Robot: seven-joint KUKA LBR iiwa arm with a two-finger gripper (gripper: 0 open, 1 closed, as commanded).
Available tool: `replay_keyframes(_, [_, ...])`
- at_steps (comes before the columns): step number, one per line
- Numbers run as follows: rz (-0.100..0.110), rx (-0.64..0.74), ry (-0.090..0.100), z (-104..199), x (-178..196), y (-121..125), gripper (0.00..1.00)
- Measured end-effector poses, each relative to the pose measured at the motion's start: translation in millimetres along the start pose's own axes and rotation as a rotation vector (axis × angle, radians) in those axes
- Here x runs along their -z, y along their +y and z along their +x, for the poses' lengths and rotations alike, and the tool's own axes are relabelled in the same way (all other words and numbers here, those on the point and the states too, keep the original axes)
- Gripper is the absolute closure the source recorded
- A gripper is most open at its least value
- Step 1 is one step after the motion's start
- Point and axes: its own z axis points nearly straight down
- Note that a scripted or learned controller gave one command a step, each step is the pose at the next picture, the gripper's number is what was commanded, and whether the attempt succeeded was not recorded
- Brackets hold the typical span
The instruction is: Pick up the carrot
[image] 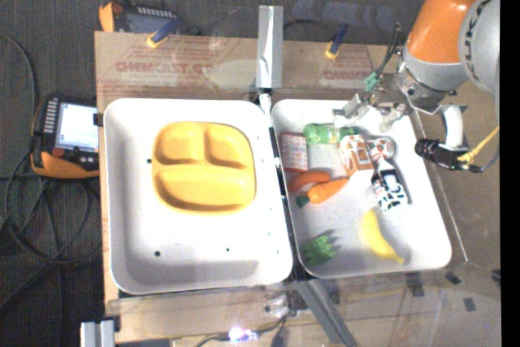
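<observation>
Far left, off the desk, an orange-cased handheld pendant [67, 136] lies on the floor among dark cables. The left bin [122, 248] holds a yellow divided tray [205, 166], sitting a little above the bin's middle, with white floor showing all round it.

A thin upright divider post [269, 45] stands at the back where the two bins meet.

In the right bin [439, 252], things are crowded toward the back and centre. Nearest the shared wall is a small red-and-white packet [293, 151], and just below it a red pepper-like piece [307, 180]. The carrot [327, 191] lies right beside that, tilted, its orange body pointing up to the right and its green stub end down to the left, near the bin's middle and touching the red piece as far as I can see. Toward the front sits a small green leafy toy [320, 248]. Behind the carrot is a green item [323, 133], then an orange-and-white carton [357, 152]. Further right come a black-and-white object [390, 189] and a banana [376, 236] lying near the front right.

The hand [372, 106] hangs over the bin's back edge, well apart from the carrot, with nothing visibly in it; I cannot tell how wide it stands. The grey arm with its orange band [443, 24] comes in from the right.
</observation>
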Motion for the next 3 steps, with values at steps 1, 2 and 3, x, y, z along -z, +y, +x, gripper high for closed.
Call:
replay_keyframes(1, [-0.002, 0.514, 0.001, 19.8, -81.4, -66.3, 0.00])
replay_keyframes(2, [-0.003, 0.519, 0.004, 21.6, -73.7, -65.2, 1.00])
replay_keyframes(3, [0.002, 0.133, 0.001, 81.4, -35.4, -140.7, 1.00])
